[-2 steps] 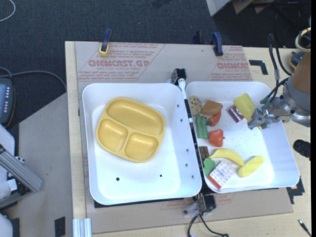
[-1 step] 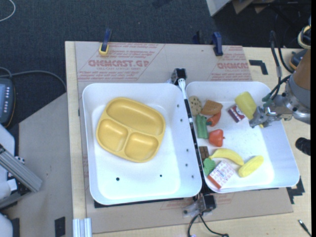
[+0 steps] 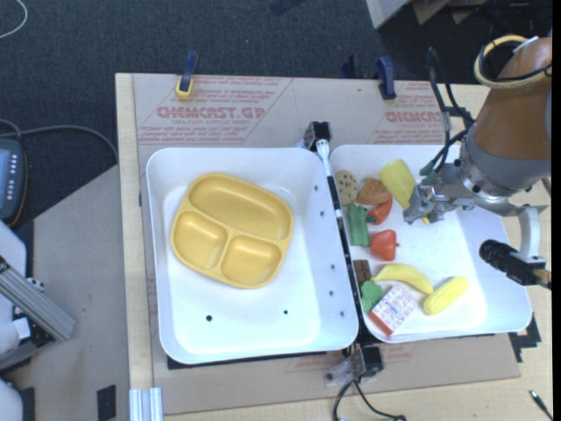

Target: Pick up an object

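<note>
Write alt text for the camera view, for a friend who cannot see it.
A grey and orange robot arm reaches from the right, its hand low over the right bin of toy food, beside a yellow pepper. The left bin holds a yellow divided plate.

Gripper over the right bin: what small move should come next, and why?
Probably a short descent and a slight shift toward the yellow pepper. The gripper sits in the right bin just beside that piece, with nothing seen between its fingers, so no pick has happened yet. The other toys lie farther off toward the divider and near edge.
</note>
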